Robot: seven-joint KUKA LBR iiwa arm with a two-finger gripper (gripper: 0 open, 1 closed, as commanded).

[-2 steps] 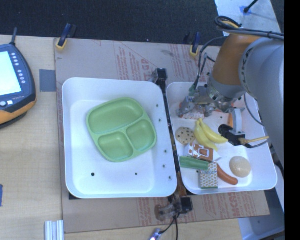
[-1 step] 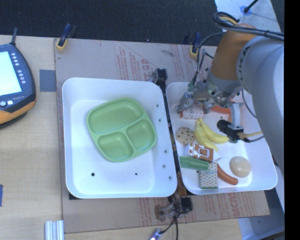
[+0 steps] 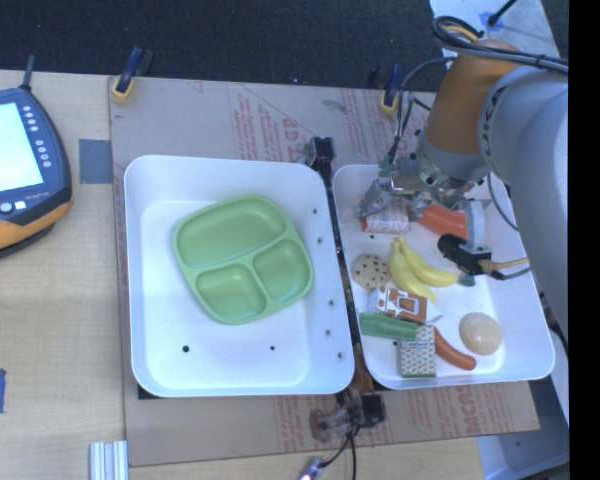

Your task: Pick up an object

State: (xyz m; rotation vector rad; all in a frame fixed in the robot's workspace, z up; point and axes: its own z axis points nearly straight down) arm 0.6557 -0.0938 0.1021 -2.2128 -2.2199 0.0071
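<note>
1. A grey KUKA arm [image 3: 515, 158] with an orange band [image 3: 468, 103] reaches in from 3 o'clock, its wrist lowered over the far end of the right bin [image 3: 540, 318].
2. The gripper [image 3: 390, 200] sits at the bin's 11 o'clock corner, just above a small white-and-red packet [image 3: 385, 226]; whether it is open, closed or gripping anything cannot be told from this angle.
3. Candidate objects for the pick fill the right bin: an orange carrot [image 3: 442, 219] lies at 3 o'clock of the gripper, partly under the wrist.
4. A bunch of bananas [image 3: 418, 266] lies near the bin's centre, with a cookie [image 3: 368, 270] at its 9 o'clock, apart from it.
5. At 6 o'clock of the bananas sits a brown-and-white box [image 3: 401, 304], and below that a green cucumber [image 3: 388, 325].
6. A green-and-red carton [image 3: 417, 354] stands at the bin's near edge, touching a red sausage [image 3: 454, 351]; a pale egg-shaped object [image 3: 480, 332] rests at about 1 o'clock of the sausage.
7. The left bin [image 3: 160, 358] holds a green divided plate [image 3: 243, 258], lying flat near its centre.
8. A teach pendant [image 3: 15, 163] rests on the wooden bench [image 3: 50, 368] at 9 o'clock.
</note>
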